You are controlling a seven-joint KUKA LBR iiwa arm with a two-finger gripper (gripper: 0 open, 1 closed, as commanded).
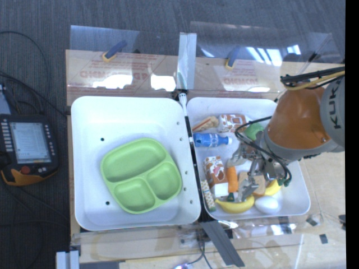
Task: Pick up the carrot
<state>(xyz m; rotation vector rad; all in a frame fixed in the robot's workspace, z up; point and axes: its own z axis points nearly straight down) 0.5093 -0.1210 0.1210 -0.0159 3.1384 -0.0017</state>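
Note:
The carrot (232,179) is a short orange piece in the middle of the right bin (297,205), lying among other food items. My gripper (249,182) is lowered into that bin just right of the carrot, close beside it or touching it. The arm's orange wrist band (297,121) hangs above and hides the bin's right part. I see nothing lifted off the bin floor.
Around the carrot lie a banana (235,206), a white egg (268,204), a yellow fruit (274,188), a snack packet (212,168), a blue bottle (212,140) and a green item (255,131). The left bin (90,122) holds a green divided plate (142,175).

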